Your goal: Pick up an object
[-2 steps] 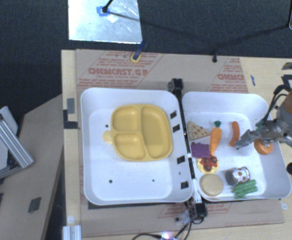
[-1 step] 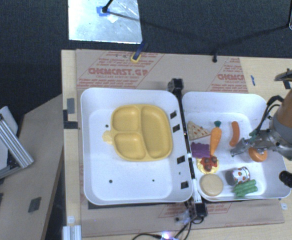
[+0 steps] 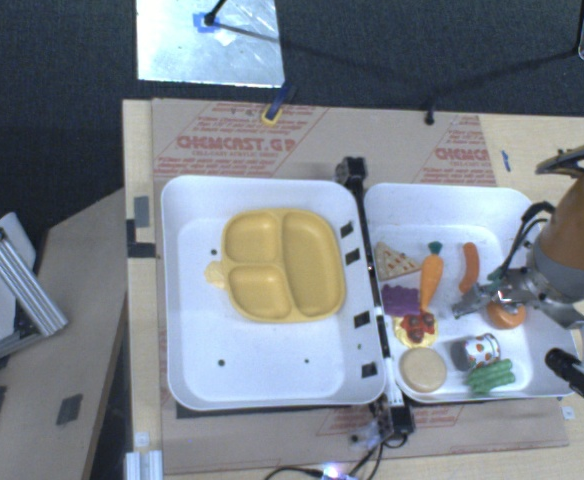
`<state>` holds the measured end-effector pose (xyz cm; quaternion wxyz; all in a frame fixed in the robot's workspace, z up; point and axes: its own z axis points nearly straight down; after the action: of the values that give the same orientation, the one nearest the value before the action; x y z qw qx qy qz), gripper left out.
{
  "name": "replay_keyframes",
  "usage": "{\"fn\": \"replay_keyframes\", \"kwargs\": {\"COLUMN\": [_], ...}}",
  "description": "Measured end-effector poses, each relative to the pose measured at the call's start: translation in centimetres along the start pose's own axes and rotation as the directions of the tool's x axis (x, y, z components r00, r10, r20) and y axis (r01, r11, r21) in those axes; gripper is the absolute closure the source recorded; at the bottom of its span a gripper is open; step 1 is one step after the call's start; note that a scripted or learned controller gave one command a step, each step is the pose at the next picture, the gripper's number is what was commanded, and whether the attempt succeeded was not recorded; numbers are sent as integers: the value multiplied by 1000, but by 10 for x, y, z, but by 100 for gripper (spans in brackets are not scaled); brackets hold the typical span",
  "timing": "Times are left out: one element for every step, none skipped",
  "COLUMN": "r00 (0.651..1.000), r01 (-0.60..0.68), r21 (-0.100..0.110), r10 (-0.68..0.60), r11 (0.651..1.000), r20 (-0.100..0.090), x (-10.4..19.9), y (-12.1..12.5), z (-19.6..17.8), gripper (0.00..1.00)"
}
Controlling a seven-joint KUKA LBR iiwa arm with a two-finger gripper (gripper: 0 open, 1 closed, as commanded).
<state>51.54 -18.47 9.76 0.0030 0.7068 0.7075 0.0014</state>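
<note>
My gripper (image 3: pixel 480 300) hangs low over the right bin (image 3: pixel 450 200), reaching in from the right. It is just below an orange sausage (image 3: pixel 469 266) and right beside an orange round fruit (image 3: pixel 506 316). Nothing can be seen held in it. Left of it lie a carrot (image 3: pixel 430 277), a pizza slice (image 3: pixel 395 263), purple grapes (image 3: pixel 402 298) and a red and yellow piece (image 3: pixel 415 328). Along the bin's near side lie a tan round bun (image 3: pixel 422 370), a small printed can (image 3: pixel 480 350) and green beans (image 3: pixel 490 375).
The left bin (image 3: pixel 187 368) holds a yellow divided plate (image 3: pixel 277 265). A black hinge strip (image 3: pixel 367 278) runs between the two bins. The grey arm with its orange band (image 3: pixel 582 238) covers the right bin's right side.
</note>
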Motion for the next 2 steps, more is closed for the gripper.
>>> {"fn": "replay_keyframes", "kwargs": {"r00": [1000, 1000], "r01": [0, 3], "r21": [1, 0], "r10": [0, -3], "r11": [1000, 1000], "r20": [0, 0], "x": [0, 1], "y": [0, -6], "z": [-9, -69], "gripper": [100, 100]}}
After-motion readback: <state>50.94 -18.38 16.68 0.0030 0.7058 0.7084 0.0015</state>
